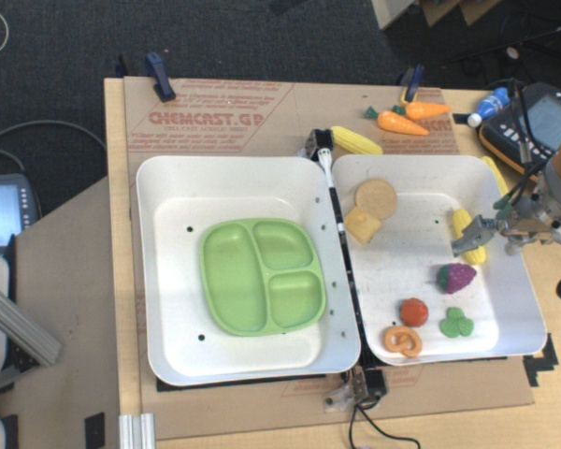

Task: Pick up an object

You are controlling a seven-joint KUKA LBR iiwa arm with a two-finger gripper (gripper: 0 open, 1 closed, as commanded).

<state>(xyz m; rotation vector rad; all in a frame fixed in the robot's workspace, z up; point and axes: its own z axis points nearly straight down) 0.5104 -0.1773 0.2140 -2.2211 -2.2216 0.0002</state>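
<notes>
Bright, even overhead light (soft shadows), mild blur at right edge.

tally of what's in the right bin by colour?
Tan: 2, a round cookie and a cracker
Yellow: 1, a piece beside the tool, partly hidden
Purple: 1, grapes
Red: 1, tomato
Green: 1, broccoli
Orange: 1, pretzel
Total: 7

The bench [215, 110] is viewed from a single fixed camera set high above it, angled slightly downward, far enough back that both white bins [168, 195] and the surrounding dark floor [56, 26] are taken in.
</notes>
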